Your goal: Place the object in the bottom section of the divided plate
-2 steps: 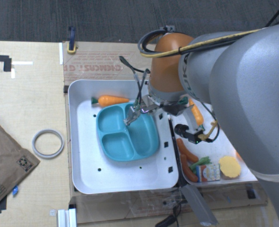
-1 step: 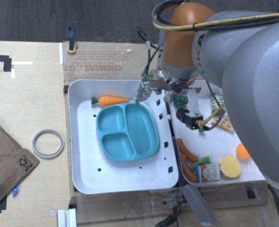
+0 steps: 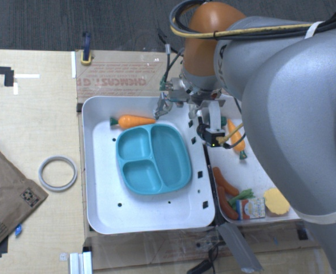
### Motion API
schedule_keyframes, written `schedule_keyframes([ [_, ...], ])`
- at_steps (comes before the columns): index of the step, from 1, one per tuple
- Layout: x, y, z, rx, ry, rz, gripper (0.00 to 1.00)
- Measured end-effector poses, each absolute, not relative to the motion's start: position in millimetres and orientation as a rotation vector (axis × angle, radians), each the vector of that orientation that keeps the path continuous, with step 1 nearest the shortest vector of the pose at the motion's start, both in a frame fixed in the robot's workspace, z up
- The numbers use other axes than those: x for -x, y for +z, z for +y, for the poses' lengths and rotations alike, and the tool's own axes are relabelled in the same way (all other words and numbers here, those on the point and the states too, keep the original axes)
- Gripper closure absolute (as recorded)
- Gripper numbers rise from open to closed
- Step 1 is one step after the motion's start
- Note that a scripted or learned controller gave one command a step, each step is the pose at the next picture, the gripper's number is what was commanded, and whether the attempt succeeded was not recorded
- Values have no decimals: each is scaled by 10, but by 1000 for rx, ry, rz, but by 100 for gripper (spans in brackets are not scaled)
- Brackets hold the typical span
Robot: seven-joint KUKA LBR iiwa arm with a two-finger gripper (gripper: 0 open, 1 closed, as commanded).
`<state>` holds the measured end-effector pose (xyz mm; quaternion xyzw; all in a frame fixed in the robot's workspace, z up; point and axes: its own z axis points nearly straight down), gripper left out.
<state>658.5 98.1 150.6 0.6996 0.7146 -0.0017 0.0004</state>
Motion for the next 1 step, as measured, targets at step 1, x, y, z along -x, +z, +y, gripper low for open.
schedule_keyframes([
  [1,-5823,1908,948,-2612,-8,1746,0],
])
